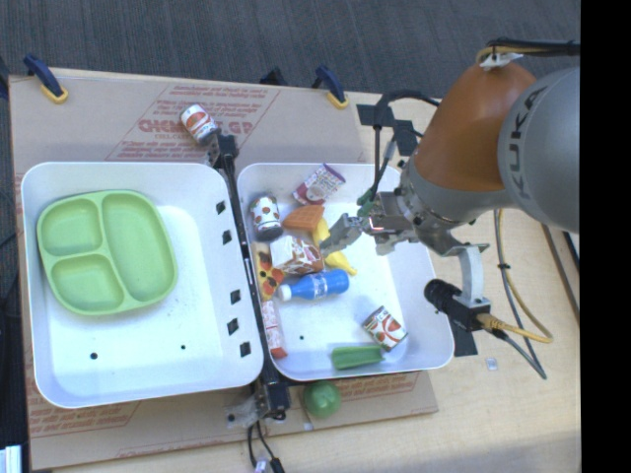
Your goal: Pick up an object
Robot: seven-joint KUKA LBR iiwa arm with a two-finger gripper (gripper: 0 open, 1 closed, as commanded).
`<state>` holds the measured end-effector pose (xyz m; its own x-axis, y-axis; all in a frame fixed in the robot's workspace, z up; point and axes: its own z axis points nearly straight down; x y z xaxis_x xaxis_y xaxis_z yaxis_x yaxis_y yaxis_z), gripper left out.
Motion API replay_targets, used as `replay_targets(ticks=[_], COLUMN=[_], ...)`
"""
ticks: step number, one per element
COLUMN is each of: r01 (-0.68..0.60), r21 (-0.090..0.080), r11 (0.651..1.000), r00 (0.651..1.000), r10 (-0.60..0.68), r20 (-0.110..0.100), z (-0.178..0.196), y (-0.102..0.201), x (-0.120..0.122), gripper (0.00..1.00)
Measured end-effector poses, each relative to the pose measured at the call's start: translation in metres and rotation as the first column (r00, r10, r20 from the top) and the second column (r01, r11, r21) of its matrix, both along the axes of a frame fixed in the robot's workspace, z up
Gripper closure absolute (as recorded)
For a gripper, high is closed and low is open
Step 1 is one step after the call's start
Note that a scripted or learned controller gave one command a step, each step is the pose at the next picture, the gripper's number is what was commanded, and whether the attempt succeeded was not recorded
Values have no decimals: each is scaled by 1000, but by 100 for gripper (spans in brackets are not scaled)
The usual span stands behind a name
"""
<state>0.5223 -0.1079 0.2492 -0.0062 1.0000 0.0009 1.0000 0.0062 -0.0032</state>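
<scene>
My gripper (364, 236) hangs over the middle of the right bin (419, 304), fingers apart with nothing between them. Its left finger (344, 232) is just above a yellow banana-like toy (341, 262). Beside that lie a blue bottle (316, 286), a crumpled red and white packet (296, 256), an orange piece (306, 220), a small can (264, 215) and a purple and white pouch (323, 180). Another can (385, 328) and a green stick (355, 357) lie near the bin's front edge.
The left bin (197, 353) holds a green divided plate (104, 251). A red tube (271, 331) lies along the divider. Outside the bins, a can (199, 123) sits on the cardboard at the back and a green ball (320, 398) at the front.
</scene>
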Motion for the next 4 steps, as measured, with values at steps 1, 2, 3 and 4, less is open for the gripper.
replay_targets(ticks=[1,2,3,4], r01=[0,-1,-6,0], r21=[0,-4,-7,0], r11=[1000,1000,1000,1000], r00=[1000,1000,999,1000], r10=[0,2,7,0], r20=[0,23,32,5], z=[0,-137,-124,-57], y=[0,11,10,55], x=[0,2,6,102], gripper=[0,0,100,100])
